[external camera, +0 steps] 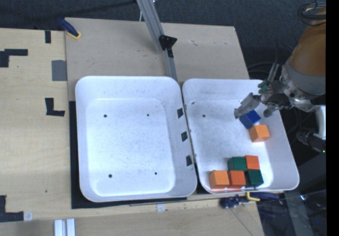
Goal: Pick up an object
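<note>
- The scene is a pale wooden bench (132,44) over a dark floor, with a slanted metal strut (151,12) crossing from 12 o'clock down to where the 2 bins meet.
- 2 shallow white bins sit side by side: the left bin (85,139) and the right bin (212,97), their rims touching at the centre.
- The arm reaches in from 3 o'clock, and its gripper (248,107) hangs at the 2 o'clock part of the right bin.
- A blue block (250,119) lies just under the gripper tip, touching or almost touching it; I cannot tell whether the tool is released or clenched, nor whether the block sits between its tips.
- An orange block (259,133) rests just beside the blue block, toward 5 o'clock from it.
- At 6 o'clock in the right bin, a cluster of 5 blocks sits packed together: an orange cube (219,178), another orange cube (237,177), a green cube (238,164), a third orange cube (252,163) and a dark green cube (255,177).
- Judged from this, the approach looks done and the blue block seems to be the target.
- The block appears to rest on the bin floor, so a confirmed grasp and the lift are both left to do.
</note>
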`<state>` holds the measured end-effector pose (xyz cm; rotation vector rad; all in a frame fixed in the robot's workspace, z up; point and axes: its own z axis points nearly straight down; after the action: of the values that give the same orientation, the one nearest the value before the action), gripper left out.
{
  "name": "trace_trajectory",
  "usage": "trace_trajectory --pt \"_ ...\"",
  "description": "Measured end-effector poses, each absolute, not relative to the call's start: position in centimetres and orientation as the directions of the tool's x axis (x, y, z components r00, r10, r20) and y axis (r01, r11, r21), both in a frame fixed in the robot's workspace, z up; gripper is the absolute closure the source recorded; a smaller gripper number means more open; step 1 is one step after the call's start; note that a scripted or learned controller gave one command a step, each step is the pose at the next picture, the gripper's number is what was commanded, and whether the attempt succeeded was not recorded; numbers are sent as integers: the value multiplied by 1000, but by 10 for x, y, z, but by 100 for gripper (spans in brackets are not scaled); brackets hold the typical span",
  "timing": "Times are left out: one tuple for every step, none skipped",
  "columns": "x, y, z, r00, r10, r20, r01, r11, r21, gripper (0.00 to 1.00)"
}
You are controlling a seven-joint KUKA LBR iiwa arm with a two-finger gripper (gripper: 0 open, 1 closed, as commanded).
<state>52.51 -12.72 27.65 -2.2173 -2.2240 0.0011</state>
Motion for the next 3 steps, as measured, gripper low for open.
trace_trajectory --pt "525 -127 277 -3 1000 0 1000 3 -1 0" --pt "527 -124 213 -2 1000 1 1000 2 -8 0" --pt "534 -125 165 -1 1000 0 1000 1 -6 0"
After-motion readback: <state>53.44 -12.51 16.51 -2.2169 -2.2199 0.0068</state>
